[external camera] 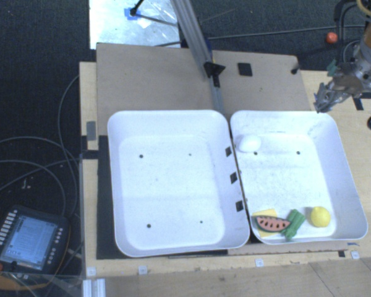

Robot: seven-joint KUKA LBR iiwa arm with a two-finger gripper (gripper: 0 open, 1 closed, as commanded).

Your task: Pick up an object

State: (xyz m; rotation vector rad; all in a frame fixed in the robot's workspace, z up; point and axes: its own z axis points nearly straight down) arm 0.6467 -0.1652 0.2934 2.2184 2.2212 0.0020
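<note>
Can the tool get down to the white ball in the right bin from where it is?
Probably yes. The tool hangs over the right bin's far right corner, and the white ball sits alone near the far left wall. Nothing lies over it; the wall beside it may crowd one finger.

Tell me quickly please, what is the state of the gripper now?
Gripper: over the far right corner of the right bin; open or closed cannot be told, and nothing is seen held in it.

A white ball lies at the right bin's far left corner, while a watermelon slice, green pickle and lemon line its near edge.
</note>
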